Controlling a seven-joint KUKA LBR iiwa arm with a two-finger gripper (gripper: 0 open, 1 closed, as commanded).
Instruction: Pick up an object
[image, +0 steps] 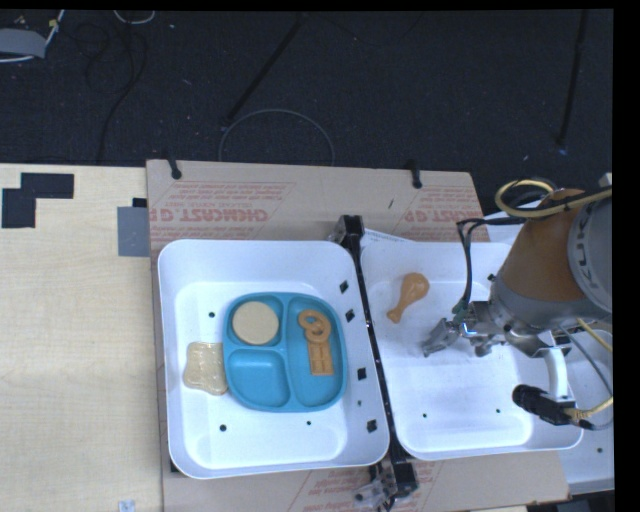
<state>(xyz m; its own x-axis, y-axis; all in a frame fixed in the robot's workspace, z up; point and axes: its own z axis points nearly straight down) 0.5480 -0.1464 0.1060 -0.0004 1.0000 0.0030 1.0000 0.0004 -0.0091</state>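
Observation:
A tan chicken-drumstick toy (408, 295) lies in the right bin (440, 420), toward its upper left. My gripper (440, 338) sits low in the same bin, just below and to the right of the drumstick, pointing left. Nothing shows between its fingers. In the left bin (200, 440) a blue divided plate (283, 351) carries a round tan cookie (254, 322) and a brown key-shaped toy (317, 341). A pale bread-like piece (205, 367) rests against the plate's left edge.
The black clamp strip (362, 340) runs between the two bins. The arm's cables (545, 400) loop over the right bin's right rim. Cardboard (300, 200) lies under both bins, with a wooden benchtop (70, 340) to the left.

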